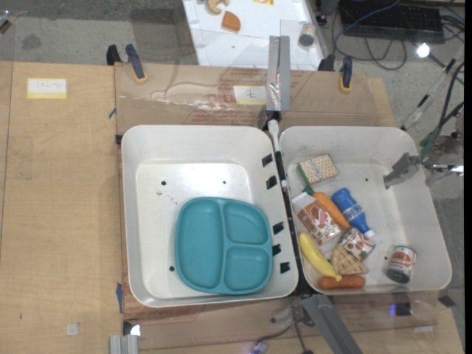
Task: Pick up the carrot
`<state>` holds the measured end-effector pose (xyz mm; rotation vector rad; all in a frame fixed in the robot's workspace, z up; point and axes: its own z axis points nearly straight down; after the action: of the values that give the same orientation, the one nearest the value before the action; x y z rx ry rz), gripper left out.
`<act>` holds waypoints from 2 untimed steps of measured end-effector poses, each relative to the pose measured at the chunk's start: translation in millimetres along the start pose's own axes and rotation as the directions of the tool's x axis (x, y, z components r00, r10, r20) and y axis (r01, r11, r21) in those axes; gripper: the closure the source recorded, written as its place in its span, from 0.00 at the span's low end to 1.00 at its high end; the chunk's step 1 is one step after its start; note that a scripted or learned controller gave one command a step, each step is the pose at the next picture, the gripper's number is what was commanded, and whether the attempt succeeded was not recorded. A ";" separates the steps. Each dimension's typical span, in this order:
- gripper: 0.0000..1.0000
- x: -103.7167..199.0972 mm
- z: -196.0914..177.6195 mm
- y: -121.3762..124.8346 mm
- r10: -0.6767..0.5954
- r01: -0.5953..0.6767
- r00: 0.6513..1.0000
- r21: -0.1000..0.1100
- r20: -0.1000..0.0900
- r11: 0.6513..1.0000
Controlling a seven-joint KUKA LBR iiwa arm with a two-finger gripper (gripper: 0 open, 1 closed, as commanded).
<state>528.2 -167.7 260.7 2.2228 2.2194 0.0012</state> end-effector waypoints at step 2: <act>0.00 75.2 152.7 46.7 -0.169 0.169 0.985 -0.036 0.018 0.985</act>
<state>575.2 -92.5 108.0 2.0022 2.3717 0.0252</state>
